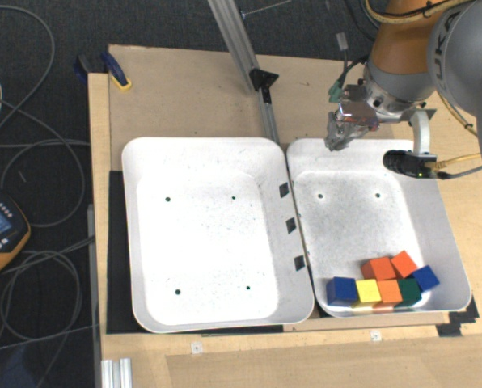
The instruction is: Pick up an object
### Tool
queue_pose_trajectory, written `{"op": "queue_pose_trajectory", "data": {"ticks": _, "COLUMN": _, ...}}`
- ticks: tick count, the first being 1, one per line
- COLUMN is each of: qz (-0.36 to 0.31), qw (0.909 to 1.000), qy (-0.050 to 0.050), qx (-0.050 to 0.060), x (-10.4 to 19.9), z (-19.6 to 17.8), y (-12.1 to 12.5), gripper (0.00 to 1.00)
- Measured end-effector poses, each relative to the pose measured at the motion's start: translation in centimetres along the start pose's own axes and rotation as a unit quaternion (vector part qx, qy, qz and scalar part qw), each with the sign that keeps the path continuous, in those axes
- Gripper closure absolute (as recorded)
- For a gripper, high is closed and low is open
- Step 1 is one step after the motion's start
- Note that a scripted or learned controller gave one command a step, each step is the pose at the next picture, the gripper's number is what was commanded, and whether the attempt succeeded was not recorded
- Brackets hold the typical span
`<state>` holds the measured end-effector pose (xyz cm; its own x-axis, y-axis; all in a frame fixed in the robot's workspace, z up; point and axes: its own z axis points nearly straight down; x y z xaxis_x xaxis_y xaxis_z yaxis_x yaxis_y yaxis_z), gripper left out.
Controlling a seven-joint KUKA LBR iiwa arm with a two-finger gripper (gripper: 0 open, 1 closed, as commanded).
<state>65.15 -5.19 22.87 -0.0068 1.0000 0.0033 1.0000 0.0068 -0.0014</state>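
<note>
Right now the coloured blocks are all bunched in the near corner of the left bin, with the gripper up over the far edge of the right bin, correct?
Not quite: the coloured blocks lie in the right bin, not the left bin, as the camera view shows. The gripper is over the right bin's far edge.

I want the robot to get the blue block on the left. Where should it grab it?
Best guess: come straight down from above on the blue block and pinch its near and far sides. Its left side is open, but a yellow block touches its right side, leaving no room for a finger there. The gripper is up at the right bin's far edge.
</note>
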Motion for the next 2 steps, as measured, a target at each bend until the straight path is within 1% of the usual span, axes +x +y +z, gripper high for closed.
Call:
{"op": "queue_pose_trajectory", "data": {"ticks": 1, "qz": 0.000, "qw": 1.0000, "qy": 0.000, "qx": 0.000, "x": 6.1, "z": 0.6, "y": 0.3, "gripper": 1.00}}
{"op": "queue_pose_trajectory", "data": {"ticks": 2, "qz": 0.000, "qw": 1.0000, "qy": 0.000, "qx": 0.000, "x": 11.8, "z": 0.6, "y": -0.2, "gripper": 1.00}}
